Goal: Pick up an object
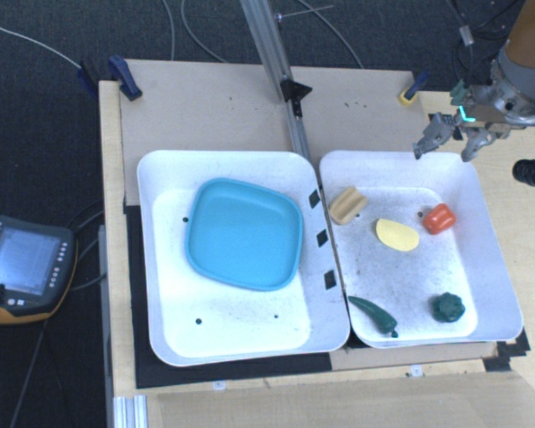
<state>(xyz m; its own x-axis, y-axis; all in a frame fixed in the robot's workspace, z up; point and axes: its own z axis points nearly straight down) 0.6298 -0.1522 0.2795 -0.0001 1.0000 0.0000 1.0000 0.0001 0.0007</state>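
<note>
My gripper (447, 145) hangs over the far rim of the right bin (490, 239), fingers spread open with nothing between them. Inside that bin lie a tan bread piece (347, 205), a yellow lemon-shaped piece (397, 234), a red pepper (439, 218), a dark green broccoli (447, 307) and a green chili (374, 315). The red pepper is the nearest of these to my gripper, well below it in the view. A blue square plate (245, 233) rests in the left bin (160, 266).
A metal pole (269, 43) slants over the bench down toward the gap between the bins. Clamps (125, 77) grip the bench's far edge. A teach pendant (22, 266) lies on the floor at the left, among cables.
</note>
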